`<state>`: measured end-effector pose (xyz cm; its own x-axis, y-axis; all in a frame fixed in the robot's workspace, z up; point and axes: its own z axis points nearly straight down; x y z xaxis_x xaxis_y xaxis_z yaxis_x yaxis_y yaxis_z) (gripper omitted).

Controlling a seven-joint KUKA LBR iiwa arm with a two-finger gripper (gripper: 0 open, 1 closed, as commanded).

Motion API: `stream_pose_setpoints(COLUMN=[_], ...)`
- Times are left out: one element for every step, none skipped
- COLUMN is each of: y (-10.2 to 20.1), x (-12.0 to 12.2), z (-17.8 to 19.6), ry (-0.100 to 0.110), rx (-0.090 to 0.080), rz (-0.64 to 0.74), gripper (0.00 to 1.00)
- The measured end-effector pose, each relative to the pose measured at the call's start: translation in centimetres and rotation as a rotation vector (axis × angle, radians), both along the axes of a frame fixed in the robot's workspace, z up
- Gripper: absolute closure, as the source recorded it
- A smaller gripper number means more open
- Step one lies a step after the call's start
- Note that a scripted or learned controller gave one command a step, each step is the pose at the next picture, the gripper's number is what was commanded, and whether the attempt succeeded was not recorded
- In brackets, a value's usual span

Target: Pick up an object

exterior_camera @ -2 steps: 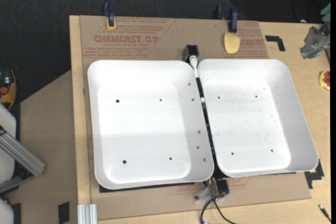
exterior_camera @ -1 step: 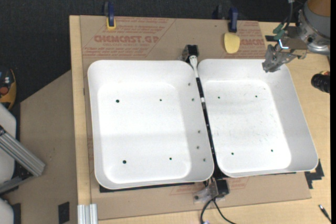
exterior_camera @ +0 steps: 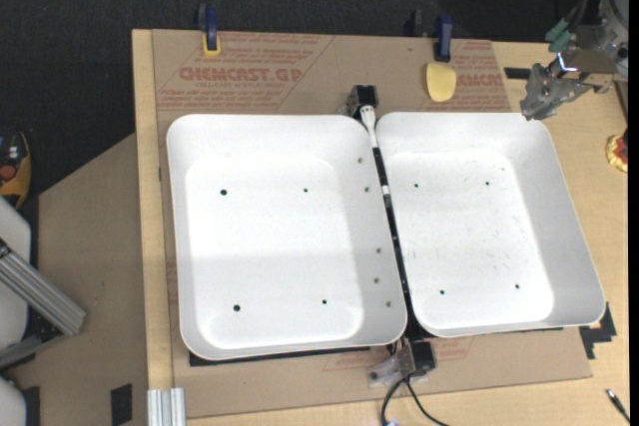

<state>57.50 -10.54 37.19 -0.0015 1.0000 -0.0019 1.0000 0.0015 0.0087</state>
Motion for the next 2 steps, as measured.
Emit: stream_pose_setpoints(y=[5.4,6.7], x=[2.5,2.2], z=[-6.4,-4.1], ry=[0.015,0.004], rx=[0.004,0.001], rz=[0.004,0.001], gripper=[1.0,1.0])
